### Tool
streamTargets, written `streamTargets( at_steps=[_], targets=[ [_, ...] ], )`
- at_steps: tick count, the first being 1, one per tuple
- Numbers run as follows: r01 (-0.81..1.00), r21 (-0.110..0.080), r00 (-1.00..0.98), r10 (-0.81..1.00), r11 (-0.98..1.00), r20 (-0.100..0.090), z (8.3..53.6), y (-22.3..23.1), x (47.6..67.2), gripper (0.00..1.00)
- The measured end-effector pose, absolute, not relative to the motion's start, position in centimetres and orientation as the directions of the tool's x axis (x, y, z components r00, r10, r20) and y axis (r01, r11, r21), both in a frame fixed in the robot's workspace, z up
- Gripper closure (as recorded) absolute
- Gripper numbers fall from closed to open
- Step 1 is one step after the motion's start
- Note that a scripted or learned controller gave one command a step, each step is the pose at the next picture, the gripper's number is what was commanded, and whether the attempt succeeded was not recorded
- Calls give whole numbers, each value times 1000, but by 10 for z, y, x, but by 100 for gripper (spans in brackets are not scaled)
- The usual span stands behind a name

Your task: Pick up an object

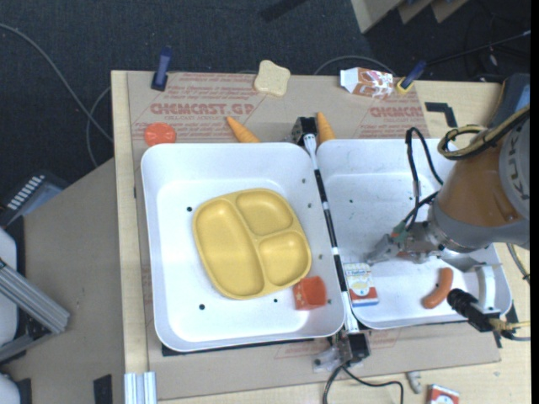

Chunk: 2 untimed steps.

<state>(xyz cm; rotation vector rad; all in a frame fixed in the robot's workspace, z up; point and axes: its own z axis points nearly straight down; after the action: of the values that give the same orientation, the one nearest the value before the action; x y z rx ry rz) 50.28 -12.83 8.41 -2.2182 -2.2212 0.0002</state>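
A yellow three-part plate (251, 241) lies in the left bin (168, 225), with a small orange-red block (310, 293) at its lower right. In the right bin (370, 175) a small white carton with red and blue print (360, 282) lies near the front left, and a brown sausage (437, 288) lies near the front right. My gripper (396, 247) hangs low over the right bin between them, just up and right of the carton. Nothing shows between its fingers.
The arm's grey body and orange band (480, 200) cover the right bin's right side. On the cardboard behind the bins lie a bread piece (271, 77), two carrot pieces (242, 130), an orange disc (159, 133) and a wrapper (368, 81).
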Motion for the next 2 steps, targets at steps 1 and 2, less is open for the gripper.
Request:
streamTargets(
  at_steps=[1,2],
  targets=[
    [1000,2,1,1000,-1,-2,154,-225,553,0],
    [1000,-2,-1,1000,1,2,96,-160,569,0]
  ],
)
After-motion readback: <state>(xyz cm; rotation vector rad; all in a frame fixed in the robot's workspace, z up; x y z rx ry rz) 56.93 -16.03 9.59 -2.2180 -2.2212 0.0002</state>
